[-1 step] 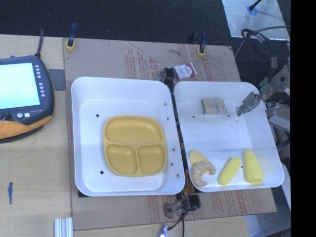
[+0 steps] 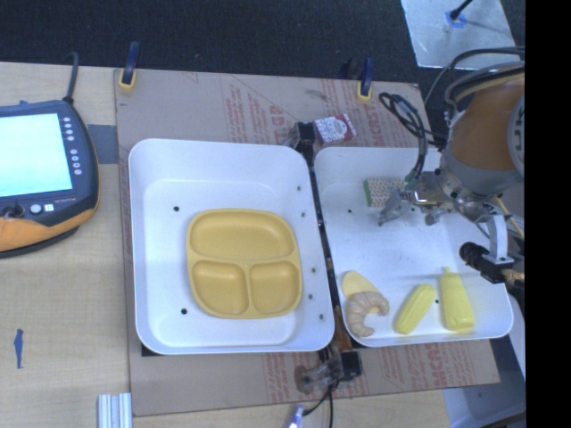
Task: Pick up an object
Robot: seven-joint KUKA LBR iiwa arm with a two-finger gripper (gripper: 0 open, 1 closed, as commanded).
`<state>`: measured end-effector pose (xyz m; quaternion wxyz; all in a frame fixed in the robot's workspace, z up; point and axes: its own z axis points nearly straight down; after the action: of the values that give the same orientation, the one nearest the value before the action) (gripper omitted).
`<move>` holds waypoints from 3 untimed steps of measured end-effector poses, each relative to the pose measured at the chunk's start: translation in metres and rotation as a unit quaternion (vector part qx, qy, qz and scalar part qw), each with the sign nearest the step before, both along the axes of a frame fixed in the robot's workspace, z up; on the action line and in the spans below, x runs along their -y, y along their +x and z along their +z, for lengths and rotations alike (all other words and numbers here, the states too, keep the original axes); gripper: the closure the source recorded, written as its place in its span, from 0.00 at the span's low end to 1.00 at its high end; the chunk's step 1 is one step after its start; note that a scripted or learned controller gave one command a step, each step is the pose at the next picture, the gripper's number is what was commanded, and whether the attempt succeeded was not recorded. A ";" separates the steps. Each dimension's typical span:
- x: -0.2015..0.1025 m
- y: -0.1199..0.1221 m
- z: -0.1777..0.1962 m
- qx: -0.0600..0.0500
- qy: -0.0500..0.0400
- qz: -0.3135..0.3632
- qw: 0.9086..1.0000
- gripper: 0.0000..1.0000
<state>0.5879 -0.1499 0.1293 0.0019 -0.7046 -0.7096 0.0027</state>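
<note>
In the right bin (image 2: 500,328), a small green speckled block (image 2: 378,190) lies near the back wall. Along the front lie a pale croissant (image 2: 366,311), a yellow wedge (image 2: 356,283) touching it, a yellow corn cob (image 2: 415,308) and a second yellow piece (image 2: 456,300). My gripper (image 2: 409,216) hangs low over the bin's back half, just right of the green block. It is open, with bare white floor between its fingers and nothing held.
The left bin (image 2: 152,239) holds a yellow divided plate (image 2: 243,262). A small red-and-white packet (image 2: 333,129) lies on the cardboard behind the bins. A teach pendant (image 2: 40,172) rests at the far left. Black cables (image 2: 406,114) loop near the arm.
</note>
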 end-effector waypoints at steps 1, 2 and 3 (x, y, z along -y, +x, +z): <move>-0.033 0.064 -0.033 0.005 -0.001 0.000 1.000 0.00; -0.031 0.070 -0.033 0.004 0.000 0.000 1.000 0.00; -0.029 0.071 -0.021 0.005 -0.001 0.001 1.000 1.00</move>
<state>0.6591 -0.1209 0.1080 -0.0028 -0.7042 -0.7100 0.0000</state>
